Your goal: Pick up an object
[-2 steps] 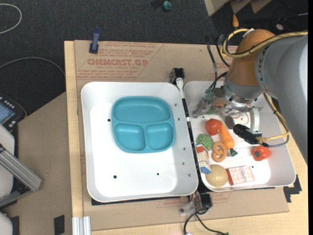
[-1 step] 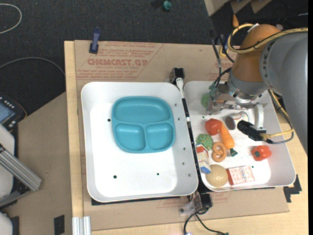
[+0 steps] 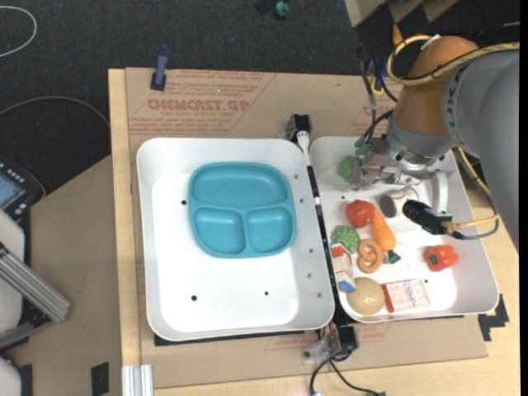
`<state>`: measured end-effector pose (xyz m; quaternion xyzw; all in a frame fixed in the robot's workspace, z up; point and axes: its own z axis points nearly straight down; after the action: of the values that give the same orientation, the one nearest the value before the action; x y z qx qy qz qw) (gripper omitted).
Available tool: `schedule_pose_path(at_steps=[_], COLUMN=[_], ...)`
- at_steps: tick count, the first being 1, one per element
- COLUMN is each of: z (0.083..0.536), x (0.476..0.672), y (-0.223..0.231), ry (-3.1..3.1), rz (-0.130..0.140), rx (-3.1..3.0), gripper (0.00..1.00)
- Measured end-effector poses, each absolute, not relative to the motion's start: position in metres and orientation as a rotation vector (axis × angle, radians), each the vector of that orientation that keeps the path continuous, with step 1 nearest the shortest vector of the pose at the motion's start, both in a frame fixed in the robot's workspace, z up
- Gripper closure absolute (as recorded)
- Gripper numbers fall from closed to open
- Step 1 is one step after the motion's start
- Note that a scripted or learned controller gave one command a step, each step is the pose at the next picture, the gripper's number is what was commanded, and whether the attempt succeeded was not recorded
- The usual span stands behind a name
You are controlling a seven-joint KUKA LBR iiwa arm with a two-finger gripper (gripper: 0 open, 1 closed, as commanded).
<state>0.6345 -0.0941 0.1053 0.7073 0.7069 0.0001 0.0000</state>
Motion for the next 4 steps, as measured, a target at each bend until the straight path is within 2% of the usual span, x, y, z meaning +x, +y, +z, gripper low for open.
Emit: schedule_pose_path(at_steps=[1, 2, 3, 4], z=[0.115, 0.190, 0.198, 0.281], x=[0.635, 0.652, 0.641, 0.563], y=[-0.094, 0.011, 0.074, 0.171], ry=[2.220, 2.231, 2.230, 2.237], rz=[0.001, 0.017, 0.007, 0.016], rx=[2.221, 2.206, 2.213, 2.207], gripper=[1.00, 1.00, 1.00, 1.00])
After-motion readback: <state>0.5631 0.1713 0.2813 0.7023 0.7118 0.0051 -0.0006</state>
